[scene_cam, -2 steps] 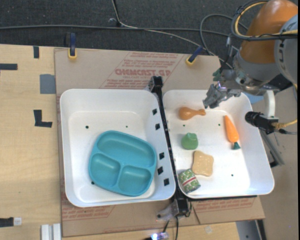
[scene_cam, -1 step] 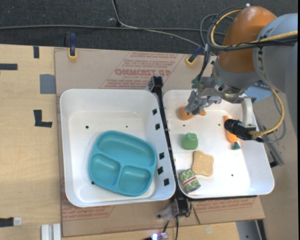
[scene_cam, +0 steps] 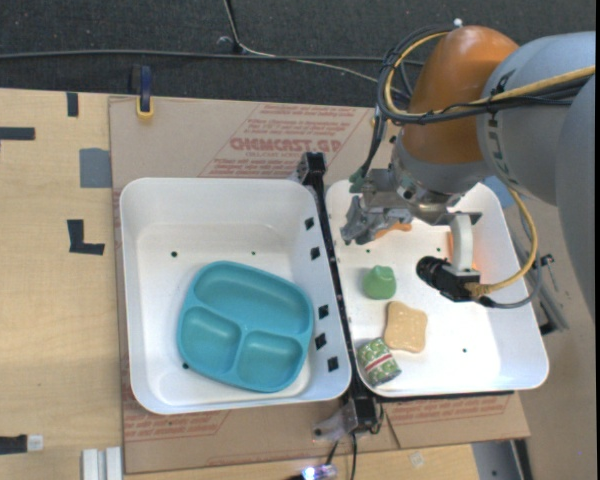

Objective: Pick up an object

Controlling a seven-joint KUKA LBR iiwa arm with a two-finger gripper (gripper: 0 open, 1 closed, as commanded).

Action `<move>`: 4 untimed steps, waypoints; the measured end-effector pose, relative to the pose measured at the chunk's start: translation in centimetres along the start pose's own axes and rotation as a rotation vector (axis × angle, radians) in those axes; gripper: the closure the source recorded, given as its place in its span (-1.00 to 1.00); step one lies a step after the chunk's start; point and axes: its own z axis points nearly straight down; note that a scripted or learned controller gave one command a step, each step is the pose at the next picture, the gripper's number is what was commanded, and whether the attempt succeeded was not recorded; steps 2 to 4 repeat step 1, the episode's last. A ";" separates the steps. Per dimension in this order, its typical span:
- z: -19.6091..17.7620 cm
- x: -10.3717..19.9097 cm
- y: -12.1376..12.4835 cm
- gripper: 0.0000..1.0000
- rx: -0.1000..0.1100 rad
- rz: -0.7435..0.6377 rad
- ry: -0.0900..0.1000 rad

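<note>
The grey arm (scene_cam: pixel 555 118) comes in from the right, its big links filling the far right corner, and bends down toward the middle. The orange band (scene_cam: pixel 460 73) sits right above the wrist, rounded and bright, with black and yellow cables looping around it. Below it the wrist points downward and a little left, and the gripper (scene_cam: pixel 365 218) hangs at its end, grey metal fingers angled down and to the left. Their spacing can't be made out from up here.
</note>
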 end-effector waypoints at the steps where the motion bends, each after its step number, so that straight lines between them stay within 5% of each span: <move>1: 0.8 5.9 -2.5 1.00 0.001 -0.001 0.000; 4: 0.8 5.9 -2.5 1.00 0.001 -0.001 0.000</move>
